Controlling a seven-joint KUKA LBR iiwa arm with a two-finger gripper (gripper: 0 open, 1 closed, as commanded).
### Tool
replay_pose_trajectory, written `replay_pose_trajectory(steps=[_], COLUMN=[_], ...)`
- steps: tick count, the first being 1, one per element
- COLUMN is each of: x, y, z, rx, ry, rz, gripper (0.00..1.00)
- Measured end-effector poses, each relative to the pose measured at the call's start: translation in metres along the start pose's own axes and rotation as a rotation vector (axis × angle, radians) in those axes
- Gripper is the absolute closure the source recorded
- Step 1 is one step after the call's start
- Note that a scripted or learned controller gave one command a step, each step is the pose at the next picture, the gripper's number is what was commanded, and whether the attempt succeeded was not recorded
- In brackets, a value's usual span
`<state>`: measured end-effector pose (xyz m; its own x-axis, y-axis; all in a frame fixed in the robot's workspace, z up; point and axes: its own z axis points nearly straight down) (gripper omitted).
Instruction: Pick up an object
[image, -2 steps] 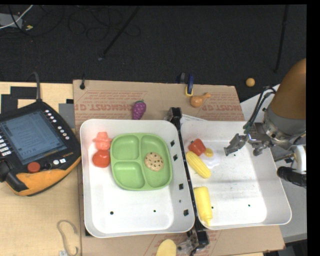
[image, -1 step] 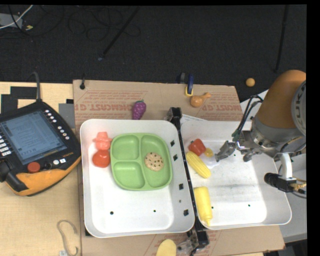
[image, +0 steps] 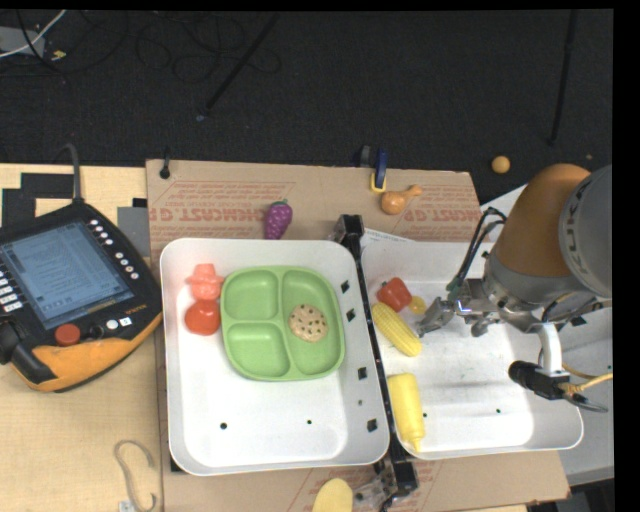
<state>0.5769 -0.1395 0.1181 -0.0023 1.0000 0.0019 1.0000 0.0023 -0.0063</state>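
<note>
- We are looking down on two white bins side by side: the left bin (image: 200, 420) and the right bin (image: 500, 425)
- We are seeing the arm (image: 545, 235), grey with an orange band, reaching in from the right over the right bin
- The gripper (image: 432, 318) is hanging low over the left part of the right bin, just right of the corn cob (image: 396, 330); we cannot tell how its hand is set, since it is too small and dark against the bin
- We are seeing nothing between the gripper and the bin that it is clearly gripping
- The corn cob is lying at a slant, with a red pepper (image: 394, 293) just beyond it on the far side
- A yellow bottle (image: 406, 410) is lying along the left wall of the right bin, nearer to us
- In the left bin a green divided plate (image: 262, 345) is sitting, with a cookie (image: 308, 322) in its far right compartment
- A pink toy (image: 204, 281) and a red cup (image: 202, 318) are standing just left of the plate
- A purple grape bunch (image: 278, 218) and an orange gourd (image: 398, 199) are lying on the cardboard (image: 220, 195) beyond the bins
- A teach pendant (image: 70, 290) is resting well to the left
</note>
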Motion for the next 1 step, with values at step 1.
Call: replay_pose_trajectory(steps=[1], x=[0.0033], y=[-0.0001], z=[0.0328], rx=[-0.001], ry=[0.0], rz=[0.0], gripper=[0.0])
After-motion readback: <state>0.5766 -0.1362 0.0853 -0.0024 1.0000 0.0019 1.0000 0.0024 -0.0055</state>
